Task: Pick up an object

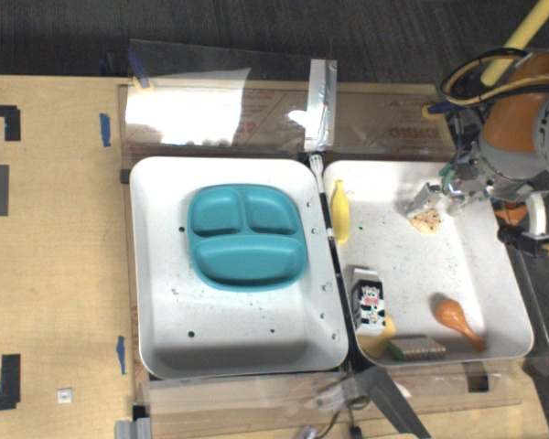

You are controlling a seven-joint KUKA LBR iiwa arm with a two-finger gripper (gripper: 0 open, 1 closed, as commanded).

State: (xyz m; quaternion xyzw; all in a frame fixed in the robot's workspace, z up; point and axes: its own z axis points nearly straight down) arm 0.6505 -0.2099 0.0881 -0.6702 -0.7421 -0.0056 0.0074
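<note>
Camera view: the gripper (pixel 436 193) hovers, fingers apart, just above a small tan object (pixel 426 219) in the right bin (pixel 494 273). A good grasp likely means descending straight, centring it before closing.

1. A yellow banana (pixel 340 212) lay lengthwise against the left wall of the right bin (pixel 494 273), near its far corner
2. A small tan biscuit (pixel 426 220) with dark specks lay flat in the far part of that bin
3. An orange gourd (pixel 457 319), rounded at one end and tapering to a thin neck, lay on its side near the front right
4. A small white carton (pixel 370 302) with black markings lay by the left wall, toward the front
5. A dark flat bar (pixel 415 347) lay along the front wall
6. A teal divided plate (pixel 247 235) with three compartments sat flat in the middle of the left bin (pixel 156 273)
</note>
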